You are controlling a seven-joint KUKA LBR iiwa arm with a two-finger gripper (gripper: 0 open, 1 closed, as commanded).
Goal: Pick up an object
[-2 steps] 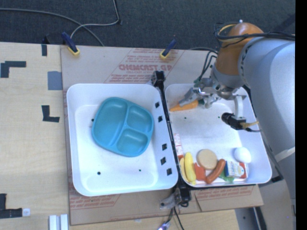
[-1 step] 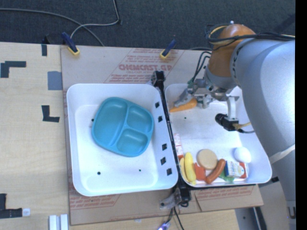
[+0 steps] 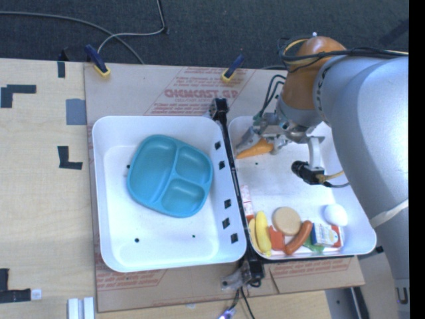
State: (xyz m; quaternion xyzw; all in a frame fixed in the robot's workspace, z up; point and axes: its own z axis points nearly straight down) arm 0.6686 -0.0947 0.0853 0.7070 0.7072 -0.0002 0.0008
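Blue divided plate [image 3: 170, 176] in left bin [image 3: 109, 198] — yellow clamps [image 3: 232, 70] behind.

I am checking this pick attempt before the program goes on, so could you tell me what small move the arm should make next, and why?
Probably a short, slow lift straight up. The claw sits at the orange carrot-like piece near the top left of the right bin, but the view cannot confirm a grip. A small rise would show whether the piece comes along.
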